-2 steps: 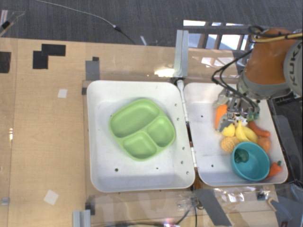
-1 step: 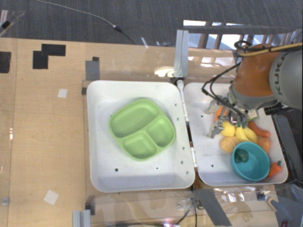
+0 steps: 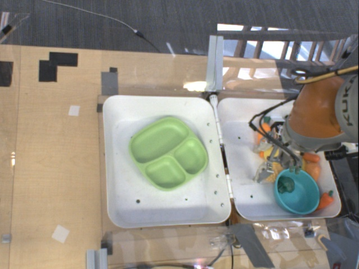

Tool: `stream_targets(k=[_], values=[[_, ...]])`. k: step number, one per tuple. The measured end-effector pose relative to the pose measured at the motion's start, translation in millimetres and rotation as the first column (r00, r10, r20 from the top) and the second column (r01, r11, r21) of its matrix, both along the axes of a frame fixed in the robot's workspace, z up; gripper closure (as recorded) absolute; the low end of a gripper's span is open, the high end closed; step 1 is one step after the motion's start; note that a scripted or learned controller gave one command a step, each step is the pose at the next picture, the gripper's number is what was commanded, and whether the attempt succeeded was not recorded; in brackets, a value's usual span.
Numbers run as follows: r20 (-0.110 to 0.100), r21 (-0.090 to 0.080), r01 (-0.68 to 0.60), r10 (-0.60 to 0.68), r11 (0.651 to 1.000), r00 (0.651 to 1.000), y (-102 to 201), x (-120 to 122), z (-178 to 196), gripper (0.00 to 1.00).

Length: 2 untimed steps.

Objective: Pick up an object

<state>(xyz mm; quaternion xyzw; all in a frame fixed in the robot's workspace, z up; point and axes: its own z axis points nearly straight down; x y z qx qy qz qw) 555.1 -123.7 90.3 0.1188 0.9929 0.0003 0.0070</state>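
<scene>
- The pincer (image 3: 273, 164) is down in the right bin (image 3: 242, 150), hanging off the grey arm (image 3: 322, 116) with its fat orange band, which comes in from the right side of the shot.
- Honestly can't tell if it's apart or together, the metal bits blur into the clutter under it, so no call from me on whether anything is gripped.
- Just below and to the right of the pincer sits a teal bowl (image 3: 297, 192), upright, with something small and darker inside that I can't make out.
- Right at the pincer there's a yellow piece (image 3: 269, 177), touching or nearly touching the bowl's left rim.
- Orange bits are scattered around it: one (image 3: 263, 130) just above the pincer by the black cables, one (image 3: 311, 158) to its right near the arm, and a little carrot-looking thing (image 3: 327, 198) beyond the bowl, at the bin's lower right corner.
- Way off to the pincer's left, in the left bin (image 3: 120, 206), lies a green divided plate (image 3: 169, 152) with three compartments, sitting about mid-bin and turned at an angle. Well apart from the pincer.
- The two bins butt up side by side on the wooden bench (image 3: 50, 167), with a metal post (image 3: 215, 60) rising behind the seam between them.
</scene>
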Motion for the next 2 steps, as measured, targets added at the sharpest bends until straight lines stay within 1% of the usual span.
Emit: stream_targets(k=[1, 2], values=[[0.02, -0.004, -0.007, 0.007, 1.0, 1.0, 0.7, 6.0, 14.6, 1.0], [0.018, -0.004, -0.007, 0.008, 1.0, 1.0, 1.0, 5.7, 14.0, 0.0]])
